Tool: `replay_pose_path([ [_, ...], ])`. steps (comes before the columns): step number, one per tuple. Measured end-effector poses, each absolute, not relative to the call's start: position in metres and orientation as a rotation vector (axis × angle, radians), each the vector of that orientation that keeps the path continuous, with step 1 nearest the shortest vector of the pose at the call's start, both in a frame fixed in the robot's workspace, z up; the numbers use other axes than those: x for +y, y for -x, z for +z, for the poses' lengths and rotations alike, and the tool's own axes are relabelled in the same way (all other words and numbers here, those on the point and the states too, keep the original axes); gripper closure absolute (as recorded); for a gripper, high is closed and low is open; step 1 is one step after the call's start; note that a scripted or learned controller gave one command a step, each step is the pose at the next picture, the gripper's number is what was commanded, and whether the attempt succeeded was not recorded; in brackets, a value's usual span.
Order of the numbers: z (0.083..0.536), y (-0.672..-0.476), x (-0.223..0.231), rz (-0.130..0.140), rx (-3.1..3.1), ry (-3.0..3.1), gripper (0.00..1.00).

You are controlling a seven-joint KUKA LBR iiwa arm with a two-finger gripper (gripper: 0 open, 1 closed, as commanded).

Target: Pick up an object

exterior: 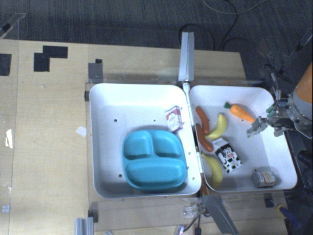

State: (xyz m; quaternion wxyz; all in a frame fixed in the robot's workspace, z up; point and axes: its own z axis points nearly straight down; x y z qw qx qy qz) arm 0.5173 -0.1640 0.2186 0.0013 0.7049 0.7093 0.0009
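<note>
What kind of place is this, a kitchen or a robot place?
Probably a robot lab, not a kitchen. A gripper reaches over two white bins on a wooden bench, the food looks like toys, such as the carrot, and cables trail across carpet.

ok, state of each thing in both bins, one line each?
Blue three-compartment plastic tray: flat, left bin.
Small red-white packet: against divider wall, left bin.
Orange toy carrot: lying, right bin.
Two yellow bananas: lying, apart.
Red sausages: lying by divider.
Black-white carton: tipped over.
Grey can: on its side.
Gripper: over right bin.
</note>
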Motion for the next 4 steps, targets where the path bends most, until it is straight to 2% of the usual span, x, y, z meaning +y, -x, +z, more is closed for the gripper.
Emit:
replay_pose_path([
  [1, 0.230, -0.519, -0.164, 0.008, 2.228, -2.206, 1.00],
  [2, 0.121, -0.487, -0.185, 0.002, 2.166, -2.273, 1.00],
  [3, 0.201, -0.494, -0.203, 0.005, 2.128, -2.303, 1.00],
  [4, 0.126, -0.503, -0.202, 0.002, 2.061, -2.369, 1.00],
])
